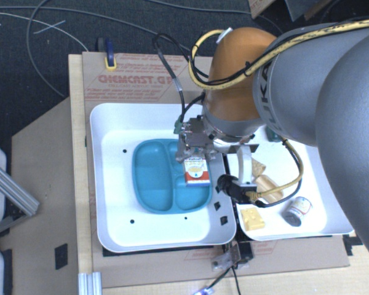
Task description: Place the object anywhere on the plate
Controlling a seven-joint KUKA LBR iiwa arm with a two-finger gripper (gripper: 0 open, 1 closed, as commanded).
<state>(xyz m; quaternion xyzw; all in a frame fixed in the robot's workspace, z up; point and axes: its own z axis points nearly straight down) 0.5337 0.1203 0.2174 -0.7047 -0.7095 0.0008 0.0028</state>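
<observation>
The left bin (111,183) sits at about 9 o'clock from the arm's wrist, its white floor bare along the 9 o'clock and 6 o'clock rims, with 4 small dark holes near its corners. The blue plate (154,180) lies in the middle of that bin, split into 2 compartments by a ridge; its 9 o'clock compartment is open and unoccupied, leaving free room there and between plate and bin wall. At the plate's 3 o'clock compartment stands a small carton (196,170), white on top with an orange-red lower face; its printing is too small to read. The gripper (194,145) hangs at the carton's 12 o'clock, directly over it, and I cannot tell how its jaws stand or whether they touch the carton. Behind the bins, at 12 o'clock, the brown board (135,78) carries red lettering that reads roughly "CHEMCAST", the rest blurred. The orange band (234,78) and grey arm cover much of the right bin (320,226), crowding its 12 o'clock side. In that bin's 6 o'clock half lie a yellow block (253,219), a tan piece (267,186) and a small can (296,210), close together near the dividing wall.
</observation>
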